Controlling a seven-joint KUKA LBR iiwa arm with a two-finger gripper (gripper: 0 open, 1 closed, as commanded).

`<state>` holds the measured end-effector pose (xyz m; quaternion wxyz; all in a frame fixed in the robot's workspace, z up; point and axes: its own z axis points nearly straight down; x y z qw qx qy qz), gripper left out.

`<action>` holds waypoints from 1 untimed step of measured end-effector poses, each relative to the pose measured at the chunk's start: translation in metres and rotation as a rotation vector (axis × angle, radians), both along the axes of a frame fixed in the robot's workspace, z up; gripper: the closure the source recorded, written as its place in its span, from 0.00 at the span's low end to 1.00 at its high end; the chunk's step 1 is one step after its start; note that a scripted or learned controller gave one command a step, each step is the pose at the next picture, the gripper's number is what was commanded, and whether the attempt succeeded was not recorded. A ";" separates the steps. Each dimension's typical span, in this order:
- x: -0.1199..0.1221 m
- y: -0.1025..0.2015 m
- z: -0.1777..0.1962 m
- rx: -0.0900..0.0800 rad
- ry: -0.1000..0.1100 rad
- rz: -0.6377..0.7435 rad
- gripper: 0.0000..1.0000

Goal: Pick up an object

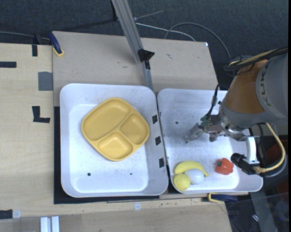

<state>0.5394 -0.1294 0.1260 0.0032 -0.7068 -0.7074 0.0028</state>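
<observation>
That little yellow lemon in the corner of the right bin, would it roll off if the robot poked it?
Probably a little. The lemon looks rounded and smooth, so a poke could set it rolling. It sits against the banana and a white ball, near the bin's front wall, which would likely stop it soon. Its glossy skin may slip in a pinch.

The right bin (184,105) has bare floor across its upper and left parts. Its near edge is crowded — a banana (190,166), a lemon (181,181), a white egg-like thing (197,177) and a red pepper (224,166). In the left bin (70,144), the yellow divided plate (115,128) fills the middle — open floor lies below it.
</observation>
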 end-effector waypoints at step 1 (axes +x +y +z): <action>0.000 0.000 -0.038 -0.002 -0.008 0.001 0.00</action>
